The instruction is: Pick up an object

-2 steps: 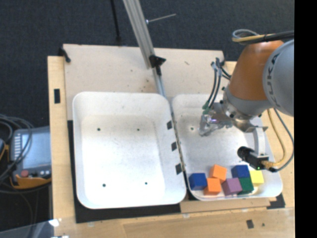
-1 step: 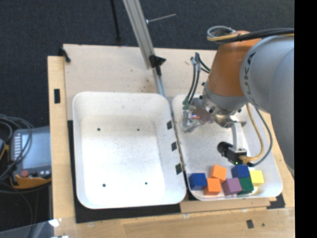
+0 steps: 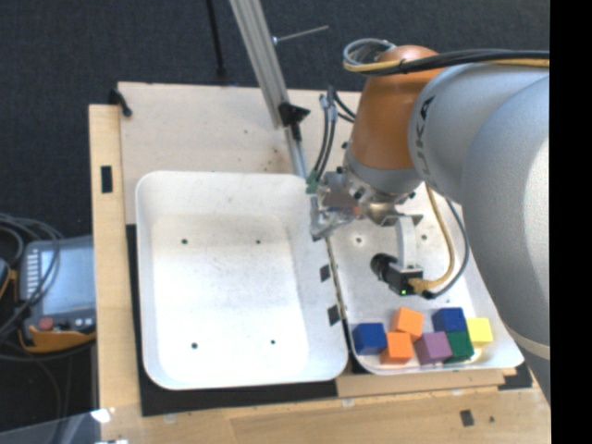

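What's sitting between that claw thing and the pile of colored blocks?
In the camera view, bare white bin floor lies between the gripper and the blocks.

Feed looks decent from my end: soft, even overhead light, white bins [image 3: 231, 276] nearly blown out, faint shadows, slightly grainy and soft, the near arm [image 3: 481, 146] a bit blurry.

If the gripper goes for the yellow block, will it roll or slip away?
The yellow block looks flat-faced, so it should slide, not roll. It sits packed against the green block near the bin wall, so fingers may struggle to fit around it.
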### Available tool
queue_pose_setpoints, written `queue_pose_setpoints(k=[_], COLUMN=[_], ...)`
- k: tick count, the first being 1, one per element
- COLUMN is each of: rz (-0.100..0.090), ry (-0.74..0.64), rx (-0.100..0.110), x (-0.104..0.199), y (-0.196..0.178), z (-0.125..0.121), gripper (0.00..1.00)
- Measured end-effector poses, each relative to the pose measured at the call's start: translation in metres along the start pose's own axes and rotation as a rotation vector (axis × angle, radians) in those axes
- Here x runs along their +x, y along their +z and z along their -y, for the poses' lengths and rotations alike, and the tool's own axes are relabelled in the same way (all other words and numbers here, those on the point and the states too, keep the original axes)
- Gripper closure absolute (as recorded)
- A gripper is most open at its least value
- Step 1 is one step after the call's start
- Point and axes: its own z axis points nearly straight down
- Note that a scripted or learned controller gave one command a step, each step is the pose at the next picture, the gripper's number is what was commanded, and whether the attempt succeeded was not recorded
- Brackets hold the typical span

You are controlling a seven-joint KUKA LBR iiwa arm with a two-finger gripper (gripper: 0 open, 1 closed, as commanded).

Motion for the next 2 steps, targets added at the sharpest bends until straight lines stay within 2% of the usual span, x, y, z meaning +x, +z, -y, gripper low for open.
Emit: queue_pose_setpoints(k=[1, 2], rz=[0.0, 0.003], ry=[0.001, 0.001], rx=[-0.001, 0.002], x=[0.0415, 0.0382], y=[-0.0127, -0.0122], z=[-0.0104, -0.0098], gripper=[1.0, 0.0])
